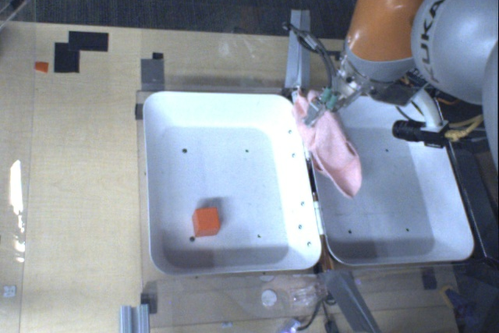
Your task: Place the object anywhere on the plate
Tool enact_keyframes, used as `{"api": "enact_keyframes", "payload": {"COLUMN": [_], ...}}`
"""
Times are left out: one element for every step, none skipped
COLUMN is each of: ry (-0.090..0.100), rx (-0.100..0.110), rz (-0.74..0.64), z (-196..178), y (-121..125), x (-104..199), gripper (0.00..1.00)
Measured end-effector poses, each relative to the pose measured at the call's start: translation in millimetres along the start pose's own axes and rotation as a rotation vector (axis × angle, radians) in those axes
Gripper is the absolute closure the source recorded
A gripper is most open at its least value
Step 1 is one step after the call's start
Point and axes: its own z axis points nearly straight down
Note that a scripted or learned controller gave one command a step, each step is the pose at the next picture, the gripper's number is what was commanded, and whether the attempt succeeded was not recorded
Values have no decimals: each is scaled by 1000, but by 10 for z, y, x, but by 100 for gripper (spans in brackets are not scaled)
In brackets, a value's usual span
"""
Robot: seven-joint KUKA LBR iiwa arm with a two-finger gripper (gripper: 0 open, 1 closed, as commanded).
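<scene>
1. The two-finger gripper (321, 107) is hanging over the gap between the two bins, near their far edge, and its fingers are pinching the top corner of a soft pink cloth (335, 150).
2. The pink cloth is dangling from that pinch, its upper part bunching at the fingers and its lower part draping down and to the right, over the left side of the right-hand shallow white bin (405, 238).
3. Whether the cloth's lowest tip is touching the bin floor or hanging just above it cannot be told from this slant.
4. The grey arm with its orange band (386, 8) is reaching in from the upper right, the wrist sitting above the far edge of the right bin.
5. The left-hand shallow white bin (226, 129) is lying just beside the right one, their rims nearly touching below the gripper.
6. A small orange block (207, 221) is resting on the floor of the left bin, toward its near left part, well apart from the cloth and the gripper.
7. The pale wooden bench (78, 191) is stretching out to the left of the bins, carrying black square markers (76, 49) and a tiny orange marker (41, 67) near its far left corner.
</scene>
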Motion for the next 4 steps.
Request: {"api": "enact_keyframes", "payload": {"ry": [0, -1, 1, -1], "rx": [-1, -4, -3, -6], "rz": [-401, -800, -897, -898], "z": [66, 91, 96, -56], "y": [184, 397, 563, 715], "x": [480, 911, 1449, 1928], "gripper": [100, 100, 100, 100]}}
